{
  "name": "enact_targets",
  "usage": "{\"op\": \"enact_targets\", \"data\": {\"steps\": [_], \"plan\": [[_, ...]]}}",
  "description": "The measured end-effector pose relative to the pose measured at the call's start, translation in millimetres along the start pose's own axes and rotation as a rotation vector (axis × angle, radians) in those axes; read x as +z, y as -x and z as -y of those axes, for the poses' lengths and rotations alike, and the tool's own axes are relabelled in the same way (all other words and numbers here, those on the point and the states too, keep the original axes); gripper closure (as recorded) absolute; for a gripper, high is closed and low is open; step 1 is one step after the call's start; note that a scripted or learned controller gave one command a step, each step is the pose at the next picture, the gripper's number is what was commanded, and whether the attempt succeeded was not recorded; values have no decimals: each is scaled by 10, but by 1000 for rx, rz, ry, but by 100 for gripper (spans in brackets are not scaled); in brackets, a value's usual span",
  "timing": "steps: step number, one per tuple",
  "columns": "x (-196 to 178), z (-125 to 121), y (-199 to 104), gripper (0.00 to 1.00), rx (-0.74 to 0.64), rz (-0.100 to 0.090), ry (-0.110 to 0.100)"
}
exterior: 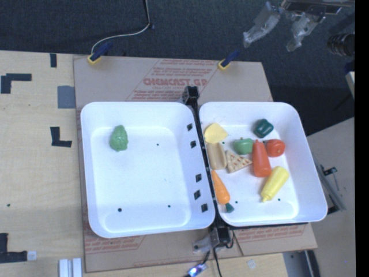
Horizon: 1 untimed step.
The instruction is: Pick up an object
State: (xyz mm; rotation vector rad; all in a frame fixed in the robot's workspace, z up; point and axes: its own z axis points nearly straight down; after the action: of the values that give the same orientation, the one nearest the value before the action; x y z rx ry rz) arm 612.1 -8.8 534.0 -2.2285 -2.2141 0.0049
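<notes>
The gripper [278,34] rides highest and so nearest the lens, up in the top right corner over dark floor, well behind both bins. Its two pale fingers [258,29] are splayed apart with nothing between them, which suits an arm parked clear of the bench so the whole load can be seen before a pick.

Below it, the largest things are the two shallow white bins, joined along a black hinge strip. The left bin [98,212] is almost bare, its floor wide open, with one green leafy vegetable toy [119,138] lying alone near its upper left corner, well away from every wall. That is probably the easiest target: fingers can come down on any side of it.

The right bin [305,206] holds the crowd. A yellow corn cob [274,183] lies slanted toward the lower right, touching an orange-red carrot-like piece [260,160] just above it. A smaller carrot [219,190] runs along the left wall, tight against the divider, leaving little room for a finger on that side. A yellow slice [214,133], a tan cracker wedge [235,162], a red tomato [276,148], a light green piece [243,146] and a dark green pepper [263,127] pack the middle and top. The pepper stands slightly apart from the rest.
</notes>
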Motion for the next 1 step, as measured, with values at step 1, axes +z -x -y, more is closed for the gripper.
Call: {"op": "enact_targets", "data": {"steps": [1], "plan": [[-107,-9,-53,100,-7,0,2]]}}
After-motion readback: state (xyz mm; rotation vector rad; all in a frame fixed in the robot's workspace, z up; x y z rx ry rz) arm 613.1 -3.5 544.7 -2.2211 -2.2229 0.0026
